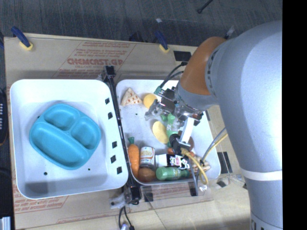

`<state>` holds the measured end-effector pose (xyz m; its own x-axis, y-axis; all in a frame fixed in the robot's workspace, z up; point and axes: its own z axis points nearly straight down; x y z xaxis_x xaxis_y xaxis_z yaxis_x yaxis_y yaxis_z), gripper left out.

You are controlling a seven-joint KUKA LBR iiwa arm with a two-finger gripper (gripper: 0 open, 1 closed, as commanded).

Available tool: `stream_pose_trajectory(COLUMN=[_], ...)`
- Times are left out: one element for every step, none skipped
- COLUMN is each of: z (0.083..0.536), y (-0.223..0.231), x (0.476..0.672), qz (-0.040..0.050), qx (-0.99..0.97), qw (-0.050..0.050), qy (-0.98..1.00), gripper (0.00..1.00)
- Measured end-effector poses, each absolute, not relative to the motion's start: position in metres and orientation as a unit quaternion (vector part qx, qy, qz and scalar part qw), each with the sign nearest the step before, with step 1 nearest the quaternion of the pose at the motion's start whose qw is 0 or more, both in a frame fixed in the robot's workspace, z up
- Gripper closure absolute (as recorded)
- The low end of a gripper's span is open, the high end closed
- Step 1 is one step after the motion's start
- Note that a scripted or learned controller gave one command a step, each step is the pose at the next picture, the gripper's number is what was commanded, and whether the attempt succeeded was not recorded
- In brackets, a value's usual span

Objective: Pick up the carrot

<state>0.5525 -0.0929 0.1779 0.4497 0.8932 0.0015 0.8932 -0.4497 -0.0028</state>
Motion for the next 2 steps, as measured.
stream_pose_trajectory(z=[0.115,0.195], y=[-0.094,-0.070], x=[0.497,0.573], qz=[-0.0118,-0.0003], qx=[-0.910,-0.918], qw=[-0.005,0.002], qy=[-0.415,-0.397], gripper=[0.00,0.00])
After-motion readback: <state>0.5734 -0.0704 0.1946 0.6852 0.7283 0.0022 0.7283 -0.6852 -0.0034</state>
